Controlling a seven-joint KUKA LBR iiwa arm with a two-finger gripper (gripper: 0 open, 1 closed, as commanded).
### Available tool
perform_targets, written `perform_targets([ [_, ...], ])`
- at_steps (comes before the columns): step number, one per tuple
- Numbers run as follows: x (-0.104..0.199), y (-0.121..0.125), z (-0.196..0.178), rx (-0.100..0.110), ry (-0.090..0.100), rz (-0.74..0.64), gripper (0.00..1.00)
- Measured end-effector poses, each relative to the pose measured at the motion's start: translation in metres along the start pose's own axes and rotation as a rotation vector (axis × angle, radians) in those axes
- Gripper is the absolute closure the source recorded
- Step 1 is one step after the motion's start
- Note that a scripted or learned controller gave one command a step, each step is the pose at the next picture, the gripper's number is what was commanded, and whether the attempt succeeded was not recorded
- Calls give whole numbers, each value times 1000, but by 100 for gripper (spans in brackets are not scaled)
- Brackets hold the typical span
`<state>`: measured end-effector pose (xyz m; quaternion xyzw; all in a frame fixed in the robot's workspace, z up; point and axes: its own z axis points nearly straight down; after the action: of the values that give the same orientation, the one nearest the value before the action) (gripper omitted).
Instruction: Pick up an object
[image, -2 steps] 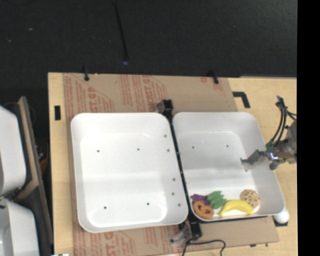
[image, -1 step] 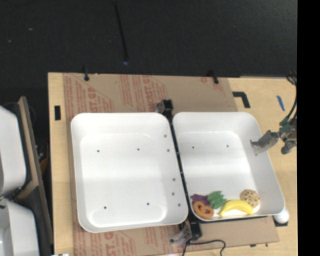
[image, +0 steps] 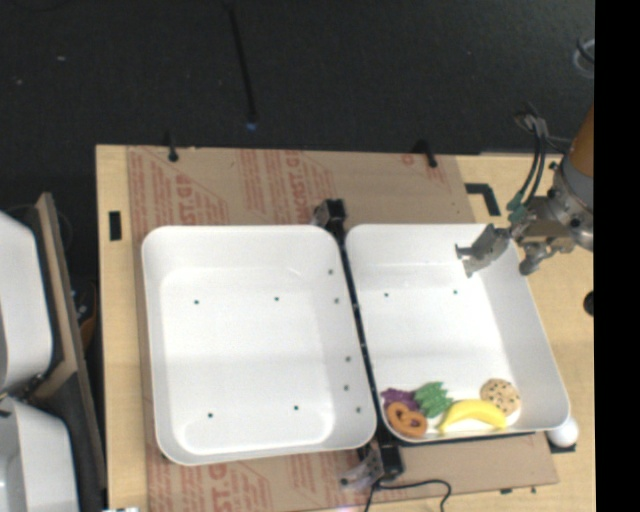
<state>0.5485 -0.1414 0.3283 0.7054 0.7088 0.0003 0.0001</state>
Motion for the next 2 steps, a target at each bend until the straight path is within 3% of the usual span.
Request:
perform_targets([
  [1, -50, 2, 107, 10, 1, 9, 0],
  [2, -14, -7, 233, 11, 2, 4, 0],
])
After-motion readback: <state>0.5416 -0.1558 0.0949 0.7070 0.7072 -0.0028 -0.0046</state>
